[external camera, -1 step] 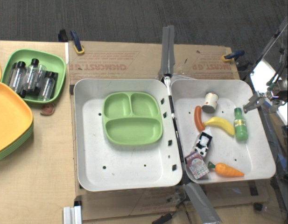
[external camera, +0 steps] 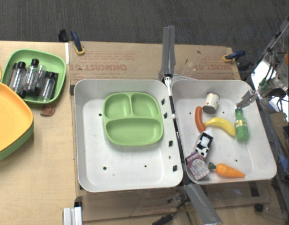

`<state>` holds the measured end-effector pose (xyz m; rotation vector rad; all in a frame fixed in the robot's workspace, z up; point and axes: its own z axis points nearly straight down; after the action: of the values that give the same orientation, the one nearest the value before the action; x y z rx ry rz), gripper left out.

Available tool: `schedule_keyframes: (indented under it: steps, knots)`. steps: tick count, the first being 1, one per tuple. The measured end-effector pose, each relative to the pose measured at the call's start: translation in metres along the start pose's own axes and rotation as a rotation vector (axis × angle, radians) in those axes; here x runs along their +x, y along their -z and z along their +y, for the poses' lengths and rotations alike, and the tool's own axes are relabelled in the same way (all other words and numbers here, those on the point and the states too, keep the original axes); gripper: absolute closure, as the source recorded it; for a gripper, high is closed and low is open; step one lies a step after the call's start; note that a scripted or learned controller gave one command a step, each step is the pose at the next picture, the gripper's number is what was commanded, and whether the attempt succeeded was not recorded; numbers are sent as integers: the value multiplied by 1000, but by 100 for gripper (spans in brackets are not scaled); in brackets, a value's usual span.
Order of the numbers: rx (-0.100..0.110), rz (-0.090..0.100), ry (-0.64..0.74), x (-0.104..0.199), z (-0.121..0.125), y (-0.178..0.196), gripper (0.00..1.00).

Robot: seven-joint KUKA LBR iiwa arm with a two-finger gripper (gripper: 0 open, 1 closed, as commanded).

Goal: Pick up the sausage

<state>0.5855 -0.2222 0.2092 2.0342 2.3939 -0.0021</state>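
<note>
Waiting for the sausage (external camera: 199,118) to get picked up

Starting close, a carrot (external camera: 229,171) lies at the near end of the right bin (external camera: 261,172); farther in, the sausage rests beside a banana (external camera: 222,125). It looks light, smooth and slippery, so grab its middle. The gripper (external camera: 247,99) hovers at the far right, and I cannot tell its state

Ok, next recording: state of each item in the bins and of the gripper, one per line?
Red sausage: lying flat in right white bin, untouched.
Yellow banana: lying beside the sausage.
Green bottle: on its side.
Orange carrot: lying flat.
Green divided plate: flat in left white bin.
Two-finger gripper: over the right bin's far corner, holding nothing visible.
</note>
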Motion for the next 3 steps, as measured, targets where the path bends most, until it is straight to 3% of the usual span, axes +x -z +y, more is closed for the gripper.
schedule_keyframes:
  steps: [1, 2, 3]
  knots:
    - [0, -1, 0, -1, 0, 8, 100]
    - [-1, -1, 63, -7, 42, 154, 100]
    - [-1, -1, 7, -11, 67, 232, 100]
